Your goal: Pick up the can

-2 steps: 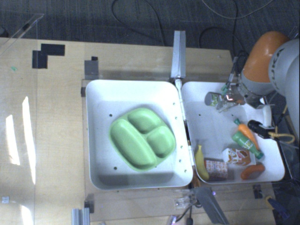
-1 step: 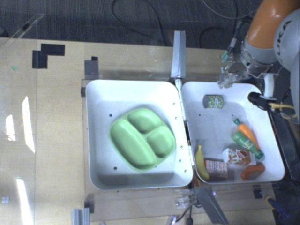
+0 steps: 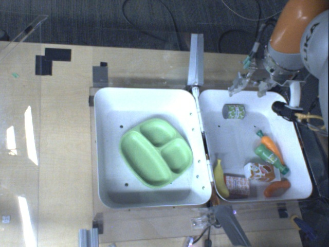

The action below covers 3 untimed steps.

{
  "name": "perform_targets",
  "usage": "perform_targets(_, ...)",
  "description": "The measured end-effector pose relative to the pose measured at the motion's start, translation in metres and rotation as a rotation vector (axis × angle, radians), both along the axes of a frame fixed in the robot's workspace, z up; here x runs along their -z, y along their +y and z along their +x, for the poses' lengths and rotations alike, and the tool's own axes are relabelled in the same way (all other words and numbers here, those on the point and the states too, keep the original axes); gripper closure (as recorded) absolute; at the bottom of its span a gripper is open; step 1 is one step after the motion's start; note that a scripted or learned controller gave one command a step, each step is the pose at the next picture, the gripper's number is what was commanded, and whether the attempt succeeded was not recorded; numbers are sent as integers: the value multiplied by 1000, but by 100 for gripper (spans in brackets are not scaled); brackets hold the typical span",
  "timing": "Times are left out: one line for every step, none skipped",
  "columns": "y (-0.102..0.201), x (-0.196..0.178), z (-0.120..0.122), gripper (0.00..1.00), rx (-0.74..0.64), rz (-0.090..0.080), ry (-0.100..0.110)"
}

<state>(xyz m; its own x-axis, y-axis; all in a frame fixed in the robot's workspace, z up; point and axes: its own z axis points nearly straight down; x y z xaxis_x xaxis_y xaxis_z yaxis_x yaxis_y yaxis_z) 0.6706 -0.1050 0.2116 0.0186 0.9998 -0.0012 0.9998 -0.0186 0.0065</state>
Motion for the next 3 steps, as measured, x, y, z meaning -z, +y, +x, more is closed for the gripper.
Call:
perform_targets(4,114,0,0,20,1,0)
perform_targets(6,102,2,100,14,0,-6)
perform_targets(75,26,0,100,225,3,1)
